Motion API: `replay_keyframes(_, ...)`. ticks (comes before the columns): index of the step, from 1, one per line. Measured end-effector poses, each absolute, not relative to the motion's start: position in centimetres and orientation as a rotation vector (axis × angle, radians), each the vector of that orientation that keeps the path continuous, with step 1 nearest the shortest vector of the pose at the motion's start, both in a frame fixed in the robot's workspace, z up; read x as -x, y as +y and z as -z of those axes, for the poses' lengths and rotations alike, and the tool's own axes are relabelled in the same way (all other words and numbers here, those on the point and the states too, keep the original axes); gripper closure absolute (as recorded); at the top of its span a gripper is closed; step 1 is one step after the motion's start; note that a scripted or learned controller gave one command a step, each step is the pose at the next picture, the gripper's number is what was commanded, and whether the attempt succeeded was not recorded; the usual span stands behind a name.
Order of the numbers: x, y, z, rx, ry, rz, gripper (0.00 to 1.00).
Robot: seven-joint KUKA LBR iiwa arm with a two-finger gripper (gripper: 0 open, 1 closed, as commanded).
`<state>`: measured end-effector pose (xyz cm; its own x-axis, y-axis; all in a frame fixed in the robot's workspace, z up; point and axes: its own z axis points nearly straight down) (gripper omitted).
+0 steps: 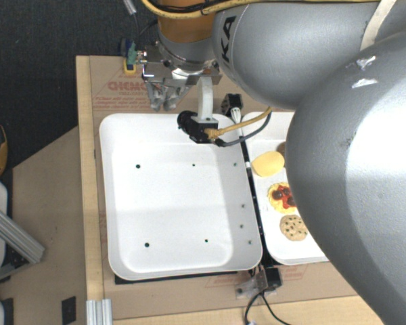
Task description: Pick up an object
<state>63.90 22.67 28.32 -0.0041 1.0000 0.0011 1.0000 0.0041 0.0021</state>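
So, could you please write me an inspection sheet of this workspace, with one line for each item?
Surface: a wooden bench with red print at its far edge bears a left white bin and a right white bin, side by side.
Job's things: a yellow piece, a red-topped piece and a cookie lie in the right bin.
Clutter: nothing seen.
Grippers: the gripper hangs above the far edge of the left bin, nothing seen between its fingers.
Cables: a yellow cable and black ones run along the arm; a black cable leaves the bench's near edge.
Surroundings: dark floor, metal framing at left.
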Motion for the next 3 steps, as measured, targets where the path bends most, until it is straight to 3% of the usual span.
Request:
replay_keyframes(1, -66.8, 22.5, -33.8, -2.216, 2.220, -0.011, 1.00)
replay_keyframes(2, -66.7, 18.9, -35.2, -2.222, 2.216, -0.005, 1.00)
replay_keyframes(3, -66.4, 22.6, -35.1, -2.217, 2.223, -0.006, 1.00)
